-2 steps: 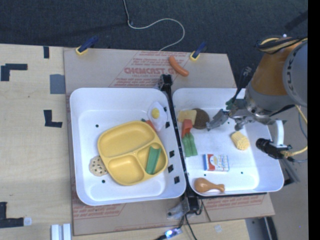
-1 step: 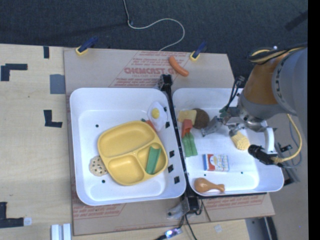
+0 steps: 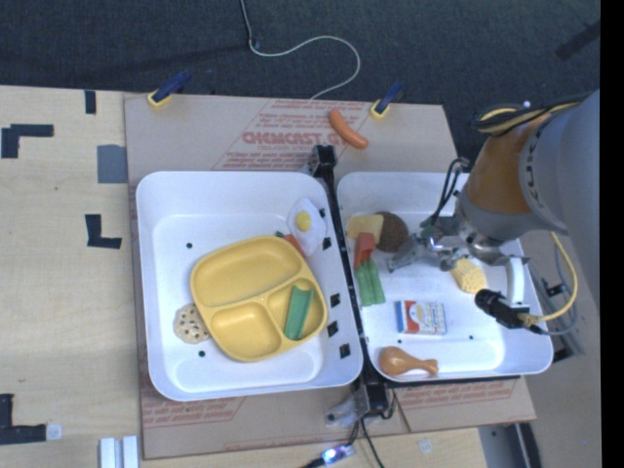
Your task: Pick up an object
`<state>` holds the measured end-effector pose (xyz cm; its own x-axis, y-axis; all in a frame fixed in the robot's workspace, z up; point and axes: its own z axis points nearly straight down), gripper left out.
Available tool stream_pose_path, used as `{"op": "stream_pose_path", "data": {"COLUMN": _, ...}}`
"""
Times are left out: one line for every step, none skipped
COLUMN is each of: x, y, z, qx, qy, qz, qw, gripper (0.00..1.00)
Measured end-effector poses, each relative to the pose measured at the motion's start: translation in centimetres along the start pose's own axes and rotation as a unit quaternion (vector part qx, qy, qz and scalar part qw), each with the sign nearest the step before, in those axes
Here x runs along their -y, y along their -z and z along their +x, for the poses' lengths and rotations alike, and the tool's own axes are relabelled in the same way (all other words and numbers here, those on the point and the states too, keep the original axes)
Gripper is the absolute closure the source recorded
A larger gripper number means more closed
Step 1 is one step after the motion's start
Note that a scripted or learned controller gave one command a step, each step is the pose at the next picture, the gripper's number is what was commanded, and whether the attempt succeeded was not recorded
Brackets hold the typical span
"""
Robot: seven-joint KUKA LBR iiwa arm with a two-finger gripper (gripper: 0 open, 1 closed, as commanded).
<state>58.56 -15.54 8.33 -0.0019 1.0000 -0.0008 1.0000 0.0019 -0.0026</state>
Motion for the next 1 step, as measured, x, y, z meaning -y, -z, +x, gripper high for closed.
{"op": "stream_pose_path", "data": {"x": -0.06, "y": 1.19, "z": 0.0, "qx": 0.001, "qy": 0.0, "qz": -0.001, "qw": 1.0, "gripper": 1.0}}
